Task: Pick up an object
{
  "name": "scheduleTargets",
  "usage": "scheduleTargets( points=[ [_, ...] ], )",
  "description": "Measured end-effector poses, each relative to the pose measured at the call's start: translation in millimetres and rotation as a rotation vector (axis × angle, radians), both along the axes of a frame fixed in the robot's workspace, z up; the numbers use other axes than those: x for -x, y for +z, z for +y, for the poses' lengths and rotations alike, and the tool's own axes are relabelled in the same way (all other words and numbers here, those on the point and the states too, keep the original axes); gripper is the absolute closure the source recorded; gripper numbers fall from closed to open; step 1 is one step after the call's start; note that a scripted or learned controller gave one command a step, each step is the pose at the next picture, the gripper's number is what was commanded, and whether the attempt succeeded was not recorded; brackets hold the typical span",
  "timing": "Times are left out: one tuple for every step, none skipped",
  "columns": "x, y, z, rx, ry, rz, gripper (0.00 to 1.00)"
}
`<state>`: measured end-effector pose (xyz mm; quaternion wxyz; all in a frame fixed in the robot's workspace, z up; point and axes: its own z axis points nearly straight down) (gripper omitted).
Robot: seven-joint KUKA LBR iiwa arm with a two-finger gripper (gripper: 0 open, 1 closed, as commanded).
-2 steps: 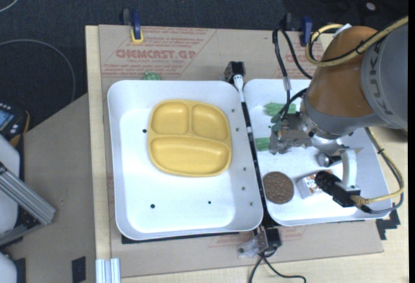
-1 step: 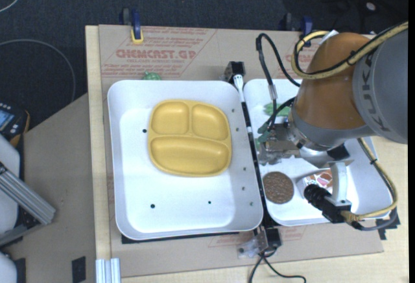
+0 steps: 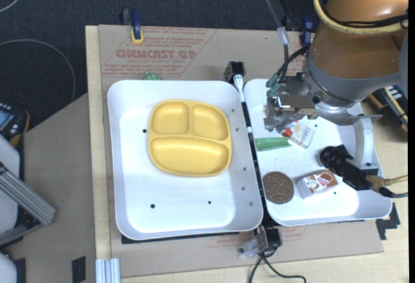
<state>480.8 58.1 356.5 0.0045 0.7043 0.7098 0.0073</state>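
Note:
My gripper hangs low over the upper left part of the right bin, under the big orange and grey wrist. Just below it lies a green stick-shaped object. A small white packet with red and yellow print rests right beside the gripper, on its right. Toward the bin's front sit a round brown disc and a small box with a red and white label. I see nothing lifted off the bin floor.
The left bin holds a yellow divided plate. The ridge where the two bins meet runs just left of the gripper. Brown cardboard lies under both bins.

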Motion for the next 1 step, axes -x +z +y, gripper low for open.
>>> scheduleTargets(
  points=[
    [1.0,65.2,52.4,0.001,0.0,0.007,1.0]
  ],
)
